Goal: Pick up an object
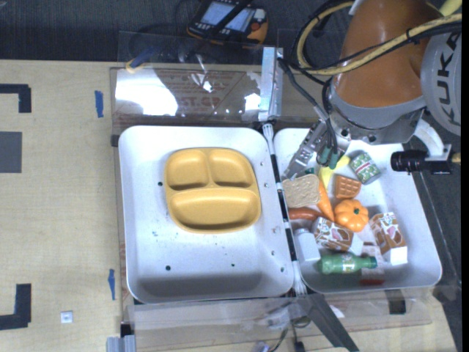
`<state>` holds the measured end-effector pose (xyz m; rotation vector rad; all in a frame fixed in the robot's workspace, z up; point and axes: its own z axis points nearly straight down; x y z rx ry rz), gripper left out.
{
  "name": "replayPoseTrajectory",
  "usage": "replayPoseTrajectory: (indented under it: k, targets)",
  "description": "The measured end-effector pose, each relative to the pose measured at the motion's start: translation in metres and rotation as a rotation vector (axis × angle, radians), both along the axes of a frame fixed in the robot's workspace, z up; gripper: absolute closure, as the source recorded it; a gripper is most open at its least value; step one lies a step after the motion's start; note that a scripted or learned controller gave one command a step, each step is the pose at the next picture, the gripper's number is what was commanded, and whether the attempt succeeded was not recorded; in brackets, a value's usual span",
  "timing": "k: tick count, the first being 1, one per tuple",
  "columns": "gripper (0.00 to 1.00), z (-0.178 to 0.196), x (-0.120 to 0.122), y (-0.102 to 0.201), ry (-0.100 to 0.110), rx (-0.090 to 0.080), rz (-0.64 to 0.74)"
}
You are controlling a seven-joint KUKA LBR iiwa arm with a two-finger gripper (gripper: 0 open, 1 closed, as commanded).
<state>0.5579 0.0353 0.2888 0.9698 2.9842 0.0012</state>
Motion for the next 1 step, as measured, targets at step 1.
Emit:
replayPoseTrajectory:
  k: [1]
  targets:
    - [1.00, -0.0190, 0.0249, 0.0492, -0.001, 0.001, 0.049]
